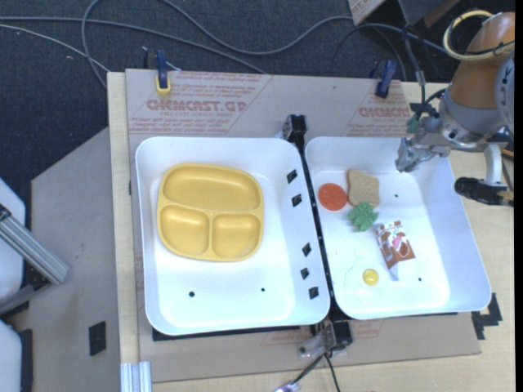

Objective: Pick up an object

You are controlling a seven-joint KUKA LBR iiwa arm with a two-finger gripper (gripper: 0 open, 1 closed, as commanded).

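Nearest, at the frame's lower right: the right bin (458,243), white and shallow, on the surface (122,219). Contents, front to back: a fried egg toy (365,278), white with a yellow yolk, near the front wall; a small printed packet (393,246) just behind it and to the right; a green leafy piece (362,216) at mid-bin; a red disc (332,196) beside the dividing wall; a tan bread slice (364,187) just right of the disc.

Left of centre: the left bin (163,300), holding a yellow three-compartment plate (211,212) in its rear half.

Far right, upper frame: the gripper (406,162), above the right bin's rear area, right of the bread slice and apart from it. Nothing is seen between the fingers; whether they are released or clenched cannot be told.
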